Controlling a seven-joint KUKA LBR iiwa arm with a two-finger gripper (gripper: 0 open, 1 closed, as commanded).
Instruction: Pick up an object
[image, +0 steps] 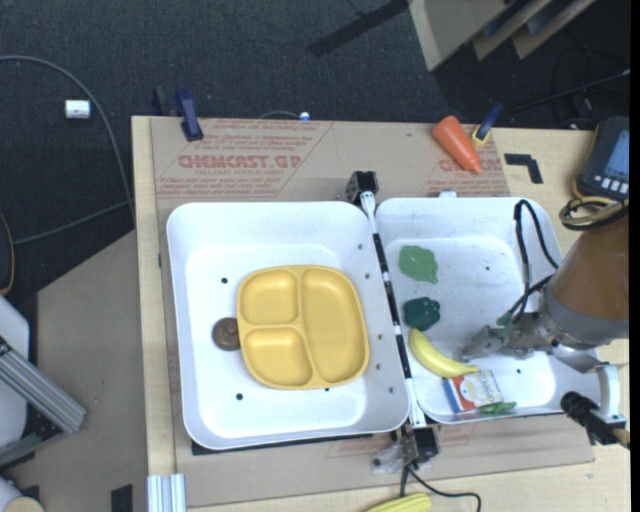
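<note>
I am low in the right bin (455, 215), at the right of the frame, my gripper (480, 345) pointing left toward the banana (438, 358). My fingertips sit just beside the banana's right end, close above it, but I cannot tell from this slant whether they are spread or pressed together, and nothing shows pinched between them. So by my reckoning the pick is not yet made: I have reached the objects, the closing and the lift are left.

The banana lies near the bin's lower left, along the divider. Just above it sits a dark green piece (421, 313), and higher up a lighter green piece (419, 264). Below my gripper a small printed packet (477, 391) rests against the bin's lower wall.

The left bin (195, 300) holds a yellow divided tray (302, 326) with a small brown round thing (227, 333) touching its left edge.
</note>
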